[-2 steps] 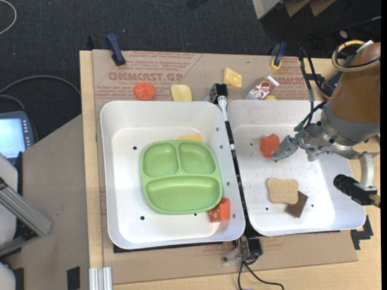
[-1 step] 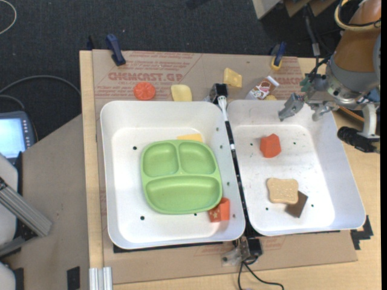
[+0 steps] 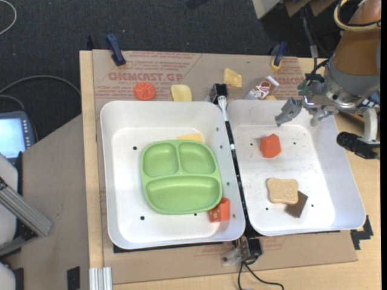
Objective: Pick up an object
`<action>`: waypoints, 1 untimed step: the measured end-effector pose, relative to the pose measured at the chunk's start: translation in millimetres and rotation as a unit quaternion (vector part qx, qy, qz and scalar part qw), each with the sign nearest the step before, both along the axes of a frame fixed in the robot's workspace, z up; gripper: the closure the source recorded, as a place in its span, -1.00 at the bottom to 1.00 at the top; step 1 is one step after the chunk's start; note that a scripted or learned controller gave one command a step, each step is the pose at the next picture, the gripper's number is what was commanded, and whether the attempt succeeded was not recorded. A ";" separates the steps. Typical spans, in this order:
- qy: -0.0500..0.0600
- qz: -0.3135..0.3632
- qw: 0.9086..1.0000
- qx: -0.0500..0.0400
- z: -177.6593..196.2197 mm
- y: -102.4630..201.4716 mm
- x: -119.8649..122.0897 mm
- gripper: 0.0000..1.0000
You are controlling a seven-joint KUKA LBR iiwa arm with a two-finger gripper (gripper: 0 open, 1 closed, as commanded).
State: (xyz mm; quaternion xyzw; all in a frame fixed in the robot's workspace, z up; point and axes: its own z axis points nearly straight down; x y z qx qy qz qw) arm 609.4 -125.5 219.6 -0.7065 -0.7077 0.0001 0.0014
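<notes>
My gripper point(image 3: 300, 114) hangs over the far edge of the right bin point(image 3: 338, 180), open, with its two fingers spread and nothing between them. An orange-red block point(image 3: 270, 145) lies in the right bin, below and left of the gripper. Nearer the front of that bin a tan slice of toy bread point(image 3: 282, 190) rests against a dark brown piece point(image 3: 297, 205). In the left bin point(image 3: 118, 162) sits a green divided plate point(image 3: 180, 176), with a yellow piece point(image 3: 190, 138) at its far edge and a small orange block point(image 3: 220, 210) at its near right corner.
Behind the bins on the cardboard lie a red round piece point(image 3: 144, 91), two yellow pieces point(image 3: 181, 92) point(image 3: 232, 77) and a small white and red packet point(image 3: 262, 89). Blue clamps point(image 3: 115, 49) point(image 3: 278, 54) hold the board's far edge. The arm's body point(image 3: 357, 47) fills the upper right.
</notes>
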 end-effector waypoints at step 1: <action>-0.003 0.000 1.000 -0.002 -46.2 -17.0 33.6 -1.00</action>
